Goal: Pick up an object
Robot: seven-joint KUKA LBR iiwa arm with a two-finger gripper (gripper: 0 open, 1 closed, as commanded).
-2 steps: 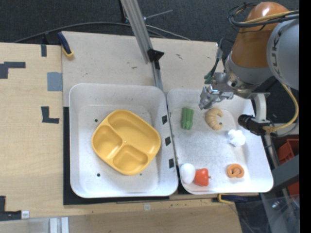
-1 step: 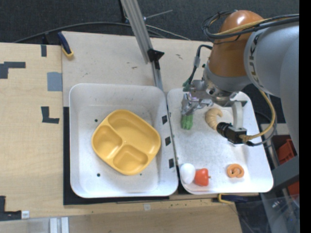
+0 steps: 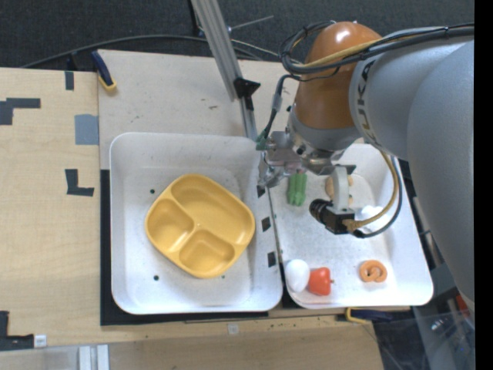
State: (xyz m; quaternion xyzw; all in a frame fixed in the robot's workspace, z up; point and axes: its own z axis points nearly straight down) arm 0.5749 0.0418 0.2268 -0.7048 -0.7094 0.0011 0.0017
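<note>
Over the right bin [image 3: 400,287], the grey arm [image 3: 431,114] swings in from the right, its orange band [image 3: 335,75] bulging above the wrist. The jaws [image 3: 279,169] hang low at the bin's upper left corner, right by the divide between the two bins, and I cannot tell how far apart they are; the metal hardware is a tangle from this angle. Just beside them, a green object [image 3: 296,189] stands on the bin floor, close against the tool, though I can't say whether anything pinches it.

A black fitting [image 3: 330,214] with cabling loops out under the wrist. Down at the near edge of the same bin sit a white egg-shaped piece [image 3: 296,269] and a red piece [image 3: 320,280], touching each other, with a small orange ring [image 3: 373,271] well apart to their right. A pale item [image 3: 339,185] is half hidden behind the wrist.

Across in the left bin [image 3: 127,214], a yellow divided tray [image 3: 200,226] lies tilted on the diagonal, alone. Both bins rest on the table [image 3: 46,206], which carries grey tape patches.
</note>
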